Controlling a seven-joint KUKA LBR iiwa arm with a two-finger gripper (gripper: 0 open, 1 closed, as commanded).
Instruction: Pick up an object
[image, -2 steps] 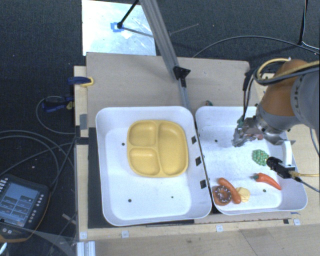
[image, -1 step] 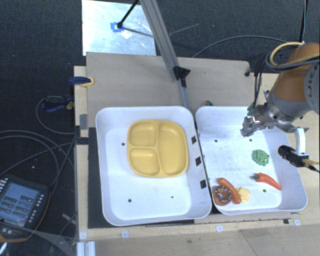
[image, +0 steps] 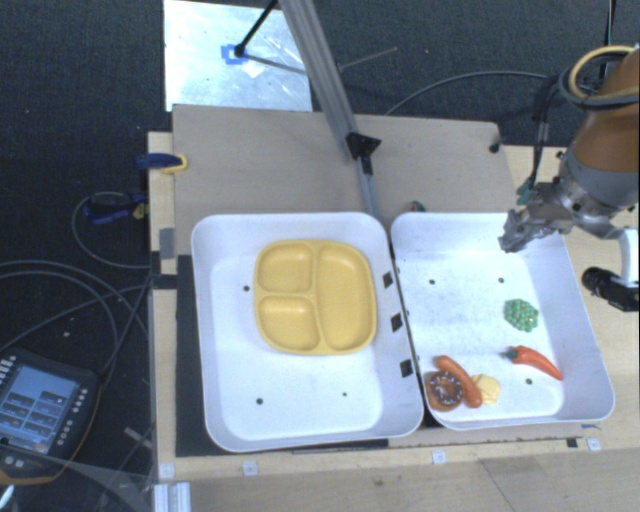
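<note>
Gripper (image: 519, 232) metallic, grip state unclear, above right bin (image: 590, 330); bumpy green broccoli (image: 520, 315); tapered orange carrot (image: 536, 362).

Two bins (image: 300, 425), one tray (image: 315, 297), five foods (image: 519, 315)

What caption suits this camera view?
Gripper hovers over right bin holding toy foods; yellow divided plate sits in left bin.

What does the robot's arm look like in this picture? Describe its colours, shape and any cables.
The arm is rounded: an orange-brown band sits above a grey wrist section. A dark cable loops near its top. The gripper at its end is small, grey and metallic.
</note>
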